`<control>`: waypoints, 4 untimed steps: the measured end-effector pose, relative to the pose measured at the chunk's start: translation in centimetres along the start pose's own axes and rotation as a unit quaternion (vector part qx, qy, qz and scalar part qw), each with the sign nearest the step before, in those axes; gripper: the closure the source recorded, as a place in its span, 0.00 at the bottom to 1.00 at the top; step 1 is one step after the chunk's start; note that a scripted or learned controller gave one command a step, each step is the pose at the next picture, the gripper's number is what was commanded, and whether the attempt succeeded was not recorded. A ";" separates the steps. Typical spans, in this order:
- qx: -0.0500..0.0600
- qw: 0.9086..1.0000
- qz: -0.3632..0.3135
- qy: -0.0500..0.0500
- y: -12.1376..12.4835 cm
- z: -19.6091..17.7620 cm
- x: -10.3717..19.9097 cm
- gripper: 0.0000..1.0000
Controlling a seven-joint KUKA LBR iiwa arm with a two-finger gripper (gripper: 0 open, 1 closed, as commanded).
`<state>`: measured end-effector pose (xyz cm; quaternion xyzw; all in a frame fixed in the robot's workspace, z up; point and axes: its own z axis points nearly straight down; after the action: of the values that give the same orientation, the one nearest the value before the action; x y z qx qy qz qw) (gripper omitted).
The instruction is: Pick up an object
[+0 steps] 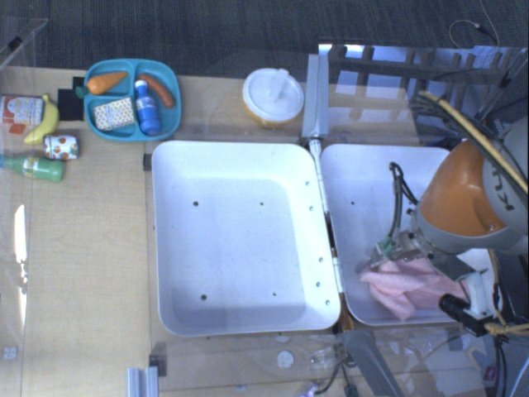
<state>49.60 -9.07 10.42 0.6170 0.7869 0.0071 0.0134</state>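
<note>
The grey arm with its orange band (463,197) reaches in from the right and leans low over the right-hand shallow white bin (355,180), and its two-finger gripper (395,253) is down at the near part of that bin, right at the upper left edge of a crumpled pink cloth (409,288). That is the relation the coming move seems to turn on: the cloth lies directly under and just toward the near right of the gripper, touching or all but touching it, with its long axis running from the gripper's tip off toward the bin's near right corner. From this angle the wrist and cabling crowd the tip, so I cannot tell how the gripper is set or whether it has any fabric. The cloth itself is a soft, pale pink heap, folded and rumpled, with loose edges; I would judge it limp and easy to pinch at a ridge, though it may slip or trail. The left-hand shallow white bin (240,238) lies beside it. Off on the wooden bench sit a blue divided plate of toy food (132,98) and a round white lidded tub (274,95), well apart from the arm.
</note>
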 end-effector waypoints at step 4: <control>0.013 1.000 0.013 0.006 2.9 0.3 -0.8 0.00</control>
<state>52.58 -9.12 10.19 0.6274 0.7787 0.0006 0.0002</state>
